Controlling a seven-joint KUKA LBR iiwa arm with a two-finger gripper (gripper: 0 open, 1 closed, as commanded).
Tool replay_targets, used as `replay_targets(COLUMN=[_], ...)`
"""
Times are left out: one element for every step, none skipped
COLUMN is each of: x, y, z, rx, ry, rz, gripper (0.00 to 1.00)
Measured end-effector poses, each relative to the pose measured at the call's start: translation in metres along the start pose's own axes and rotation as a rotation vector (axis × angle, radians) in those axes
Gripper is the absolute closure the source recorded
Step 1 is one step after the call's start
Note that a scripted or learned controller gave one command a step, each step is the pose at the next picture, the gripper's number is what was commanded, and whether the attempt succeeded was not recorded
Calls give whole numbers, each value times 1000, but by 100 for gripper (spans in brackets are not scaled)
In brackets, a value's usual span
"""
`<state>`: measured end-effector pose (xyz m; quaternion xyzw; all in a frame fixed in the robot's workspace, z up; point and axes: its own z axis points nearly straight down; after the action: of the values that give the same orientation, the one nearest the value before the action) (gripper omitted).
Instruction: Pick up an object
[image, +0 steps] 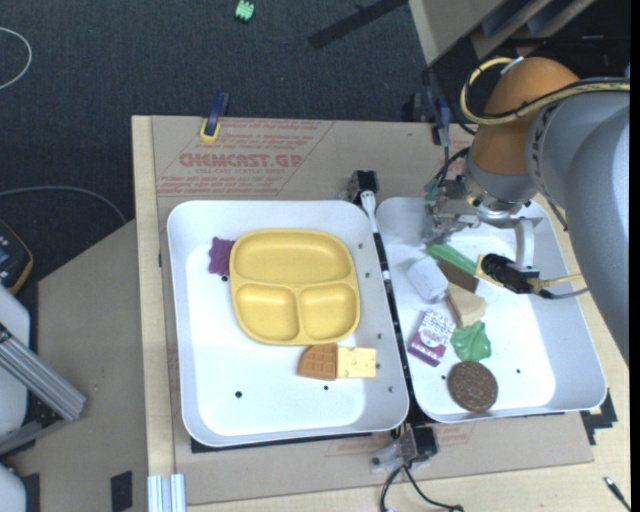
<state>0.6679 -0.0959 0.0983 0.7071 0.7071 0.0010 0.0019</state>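
Note:
My gripper (443, 226) hangs low over the far left part of the right bin (560, 370), under the orange-banded wrist. Just below it lies a dark green bar (456, 258), slanting to the right. Beside that rests a pale grey-white lump (427, 280). A tan wedge (466, 305), a pink and white packet (433, 335), a bright green piece (471, 341) and a round brown cookie (471, 386) lie nearer the front of this bin. I see nothing between the gripper's tips.
The left bin (200, 380) holds a yellow divided plate (295, 283), a purple piece (220, 255) at the plate's left, and a brown waffle square (319, 361) touching a yellow block (358, 362). The grey arm covers the right bin's far right side.

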Motion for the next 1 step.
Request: replay_targets(x=[-6], y=[-7], z=[-57], rx=[-2], ry=[0], rz=[1], gripper=[100])
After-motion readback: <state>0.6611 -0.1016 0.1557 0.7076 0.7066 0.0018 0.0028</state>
